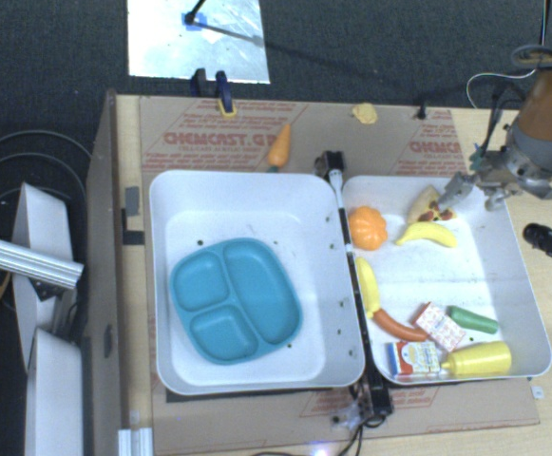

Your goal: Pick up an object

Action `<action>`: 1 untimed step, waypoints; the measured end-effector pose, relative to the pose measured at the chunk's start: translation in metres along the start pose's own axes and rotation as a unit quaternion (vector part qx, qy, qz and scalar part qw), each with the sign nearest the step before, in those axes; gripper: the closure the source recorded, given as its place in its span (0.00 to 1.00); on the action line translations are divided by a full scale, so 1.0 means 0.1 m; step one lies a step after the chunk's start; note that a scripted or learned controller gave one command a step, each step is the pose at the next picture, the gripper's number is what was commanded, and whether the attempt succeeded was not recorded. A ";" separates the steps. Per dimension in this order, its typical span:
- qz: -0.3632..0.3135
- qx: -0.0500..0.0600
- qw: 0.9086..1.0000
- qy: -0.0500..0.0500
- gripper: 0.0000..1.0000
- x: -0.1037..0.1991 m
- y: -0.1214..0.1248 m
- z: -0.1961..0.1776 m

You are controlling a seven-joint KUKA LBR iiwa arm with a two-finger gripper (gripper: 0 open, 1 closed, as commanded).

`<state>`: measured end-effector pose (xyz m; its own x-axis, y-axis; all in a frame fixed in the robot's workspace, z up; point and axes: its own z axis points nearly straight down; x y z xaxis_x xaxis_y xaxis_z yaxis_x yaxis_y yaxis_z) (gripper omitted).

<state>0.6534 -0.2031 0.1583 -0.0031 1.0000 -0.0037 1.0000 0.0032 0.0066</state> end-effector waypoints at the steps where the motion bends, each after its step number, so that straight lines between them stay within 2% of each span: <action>1: -0.001 0.002 1.000 0.001 0.00 0.03 0.16 0.47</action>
<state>0.6699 -0.1997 0.1118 -0.0059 1.0000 -0.0017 1.0000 0.0059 0.0017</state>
